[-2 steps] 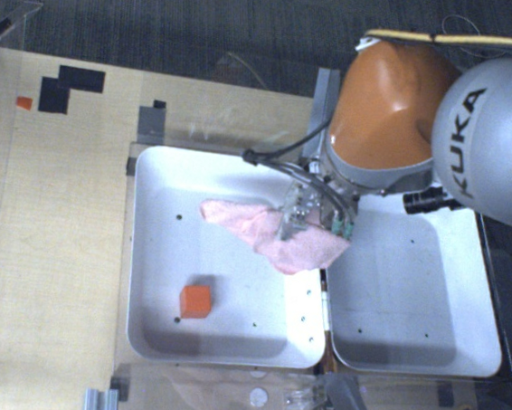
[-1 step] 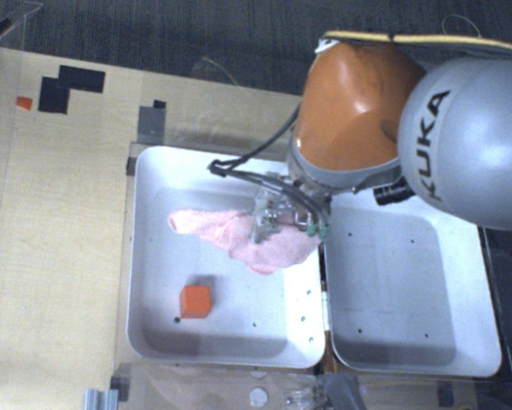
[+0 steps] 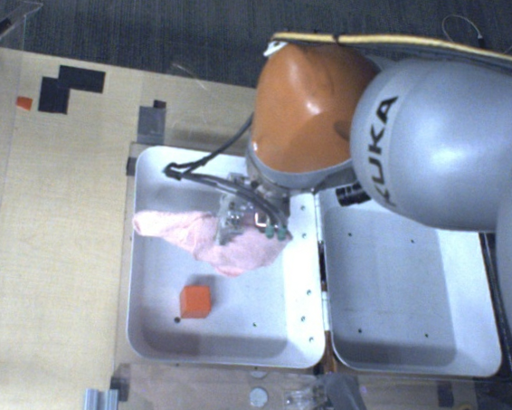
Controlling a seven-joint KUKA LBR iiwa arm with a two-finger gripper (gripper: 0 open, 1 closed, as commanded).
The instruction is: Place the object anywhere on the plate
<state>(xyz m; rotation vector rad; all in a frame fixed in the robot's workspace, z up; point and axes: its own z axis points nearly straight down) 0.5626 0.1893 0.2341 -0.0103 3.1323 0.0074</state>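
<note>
A small orange-red cube (image 3: 196, 302) lies on the floor of the left bin (image 3: 147, 329), toward its front. Behind it a pale pink, irregular flat shape (image 3: 246, 253) spreads across the bin's middle; it looks crumpled like cloth, and I cannot tell whether it is the plate. My gripper (image 3: 236, 218) hangs from the orange wrist band directly over this pink shape, at or just above its top surface. The cube sits apart from the gripper, about a hand's width closer to the front edge.
The right bin (image 3: 410, 298) sits beside the left one, under the big grey arm (image 3: 446, 129). A black cable (image 3: 201, 168) runs from the wrist to the left bin's back left corner. Black markers and a small orange square (image 3: 24, 103) lie on the bench at left.
</note>
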